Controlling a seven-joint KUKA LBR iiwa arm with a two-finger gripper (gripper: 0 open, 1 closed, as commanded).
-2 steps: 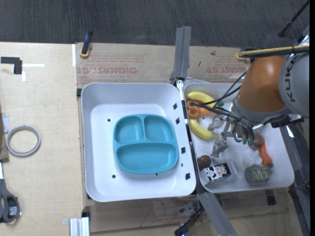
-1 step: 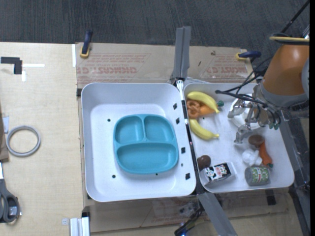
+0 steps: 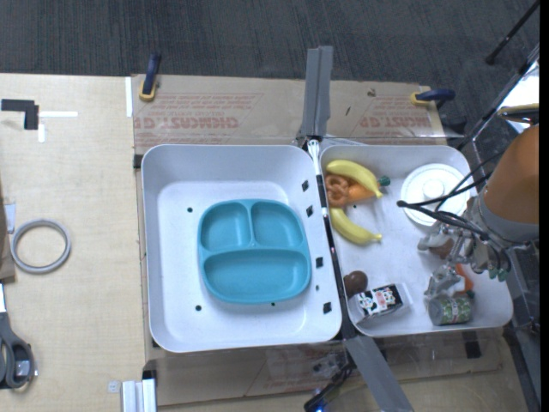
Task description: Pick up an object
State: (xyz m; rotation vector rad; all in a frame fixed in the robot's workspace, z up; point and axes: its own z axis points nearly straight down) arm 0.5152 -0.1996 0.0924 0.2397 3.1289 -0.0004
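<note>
Two shallow white bins sit side by side on the pale wooden counter (image 3: 69,170). Inside the left bin (image 3: 163,256) lies a teal plastic divided plate (image 3: 254,251) with three compartments, roughly centred. The right bin (image 3: 403,316) carries several things: two yellow bananas, one (image 3: 353,175) curved along the upper left and the other (image 3: 353,227) just below it, with an orange toy piece (image 3: 341,192) between them; a round white lid-like dish (image 3: 433,193) toward the upper right; a small dark brown rounded lump (image 3: 355,281) near the lower left; a black-and-white printed carton (image 3: 378,300) just beside that lump; and a grey-green tin can (image 3: 451,309) lying on its side at the lower right. The grey arm with its orange band reaches in from the right, and its jaws (image 3: 448,264) hang low over the right bin, just above the can and near a small orange bit (image 3: 464,274). Whether the jaws are spread or closed cannot be told, and nothing is visibly caught between them. A grey tape ring (image 3: 39,245) rests on the counter well to the left.
</note>
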